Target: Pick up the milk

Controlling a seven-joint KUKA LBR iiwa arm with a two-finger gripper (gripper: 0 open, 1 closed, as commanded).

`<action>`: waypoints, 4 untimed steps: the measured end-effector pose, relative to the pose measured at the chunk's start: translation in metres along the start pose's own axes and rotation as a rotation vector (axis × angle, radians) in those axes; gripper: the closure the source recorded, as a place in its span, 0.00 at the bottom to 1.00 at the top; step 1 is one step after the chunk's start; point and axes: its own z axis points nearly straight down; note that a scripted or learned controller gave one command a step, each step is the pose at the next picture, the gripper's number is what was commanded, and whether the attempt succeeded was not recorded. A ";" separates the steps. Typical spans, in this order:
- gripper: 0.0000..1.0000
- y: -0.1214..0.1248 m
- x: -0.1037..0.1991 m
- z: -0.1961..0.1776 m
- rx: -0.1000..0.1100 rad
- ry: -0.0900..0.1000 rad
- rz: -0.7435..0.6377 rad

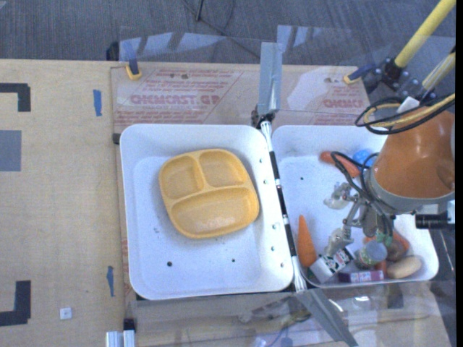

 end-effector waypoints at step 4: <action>0.00 0.001 0.019 0.024 0.004 0.030 0.090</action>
